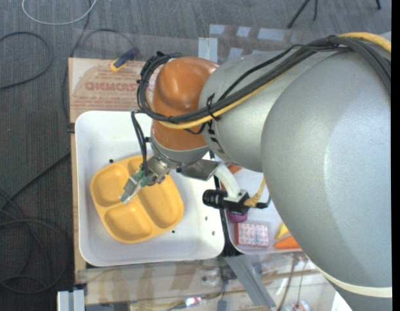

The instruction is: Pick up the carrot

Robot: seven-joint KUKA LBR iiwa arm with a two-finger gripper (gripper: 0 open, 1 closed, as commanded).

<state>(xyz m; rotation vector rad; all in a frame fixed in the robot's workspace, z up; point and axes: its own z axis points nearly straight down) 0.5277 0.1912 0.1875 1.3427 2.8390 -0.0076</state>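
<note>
An orange wedge that looks like the carrot (288, 242) lies in the right bin (246, 249), near its front and partly hidden under the arm. My gripper (133, 190) hangs far to its left, over the left bin (96, 131) and above a yellow divided plate (143, 214). The gripper tip is small and seen from above, with a green part on it. I see nothing held in it. The large grey arm with its orange wrist band (179, 99) covers most of the right bin.
A pink and white patterned box (254, 234) and a magenta object (237, 216) lie in the right bin beside the divider. A small orange scrap (234, 169) peeks out under the arm. A cardboard sheet (100, 89) lies behind the left bin.
</note>
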